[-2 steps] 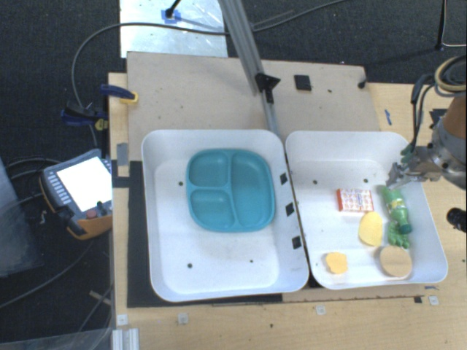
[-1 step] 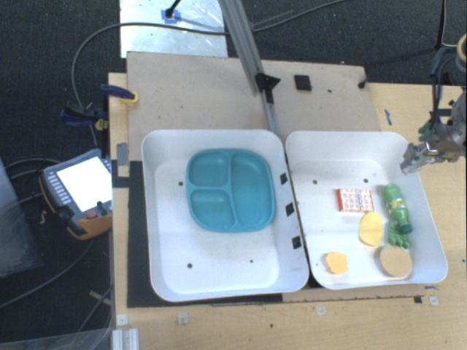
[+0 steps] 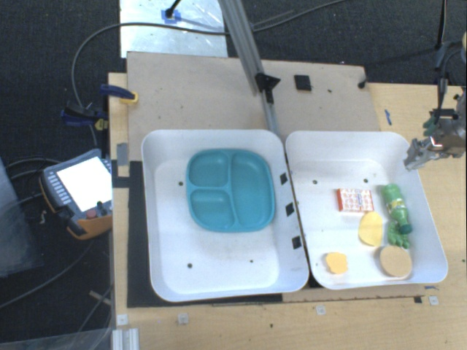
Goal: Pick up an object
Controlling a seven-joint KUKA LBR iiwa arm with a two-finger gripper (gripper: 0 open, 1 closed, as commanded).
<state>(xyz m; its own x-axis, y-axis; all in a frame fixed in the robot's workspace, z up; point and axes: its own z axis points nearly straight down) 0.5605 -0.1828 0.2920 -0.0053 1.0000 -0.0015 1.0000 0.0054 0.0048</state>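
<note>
The right bin (image 3: 321, 155) holds several small objects near its right side. A red-and-white packet (image 3: 354, 200) lies flat, with a green bottle (image 3: 396, 214) just right of it. Below them sit a yellow lemon-shaped piece (image 3: 371, 229), a round tan disc (image 3: 395, 261) and a small orange-yellow piece (image 3: 336, 262). My gripper (image 3: 423, 152) hangs at the bin's upper right rim, above and right of the green bottle and apart from every object. Nothing shows between its tips.
The left bin (image 3: 164, 254) holds a teal divided plate (image 3: 230, 189). A slanted metal pole (image 3: 244, 35) crosses the board behind the bins. A handheld pendant (image 3: 76, 192) lies off the bench at the left, with cables around it.
</note>
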